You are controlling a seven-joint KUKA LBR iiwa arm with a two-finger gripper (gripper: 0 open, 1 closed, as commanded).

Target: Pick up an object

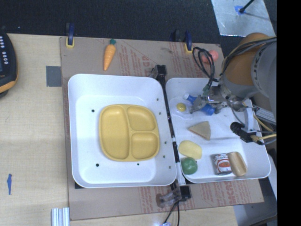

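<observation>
Though the arm (251,65) leans in over the right bin (263,171) from the right, its gripper (207,100) hangs low at the bin's far-left part, and whether the jaws are open or closed cannot be made out: the metal and blue parts blur together there, and nothing can be seen caught between them

Just beside the gripper, on its left, lies a small yellow ball (181,107), the nearest thing to it. Nearer the camera, below the gripper, sits a tan wedge (201,130), its point towards the left and its long side running roughly left to right. Further down come a pale lemon (190,149), a green ball (189,165) touching the bin's near-left corner, a can (222,164) and a bread roll (237,163) side by side at the near wall.

The left bin (80,126) holds a yellow tray (128,132); a carrot (109,54) lies on the board outside both bins.

By my judgement the grasp is not yet made. The move turns on the yellow ball lying to the gripper's left, close by; a short shift that way would put the jaws over it, whereas the wedge needs a reach towards the near side
</observation>
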